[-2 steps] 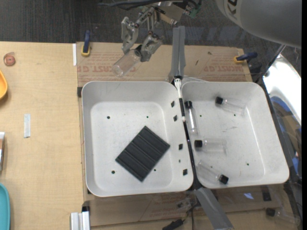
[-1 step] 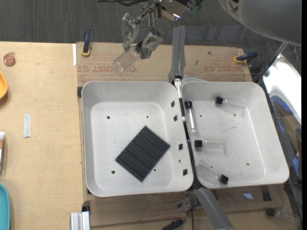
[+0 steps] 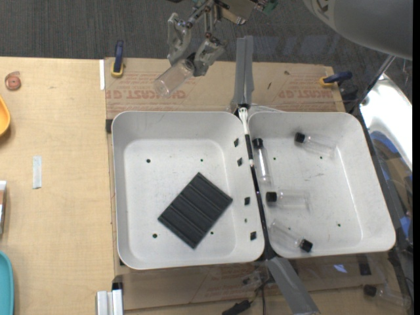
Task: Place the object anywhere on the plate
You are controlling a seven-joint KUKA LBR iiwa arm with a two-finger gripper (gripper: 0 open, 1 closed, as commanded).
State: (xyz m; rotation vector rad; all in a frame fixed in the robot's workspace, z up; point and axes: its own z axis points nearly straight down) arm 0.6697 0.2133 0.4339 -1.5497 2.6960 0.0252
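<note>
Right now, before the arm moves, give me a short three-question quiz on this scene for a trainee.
1. True or false: the black ribbed plate lies in the right bin.
2. What is between the fingers of the gripper? A) a clear vial B) a clamp C) nothing
3. Fill in: the right bin holds ___ black-capped vials.

Key: 1 false, it lies in the left bin; 2 A; 3 four.

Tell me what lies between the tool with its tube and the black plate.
In the camera view, between the tool, shut on a clear tube, and the black plate: brown cardboard, then the left bin's bare floor.
</note>
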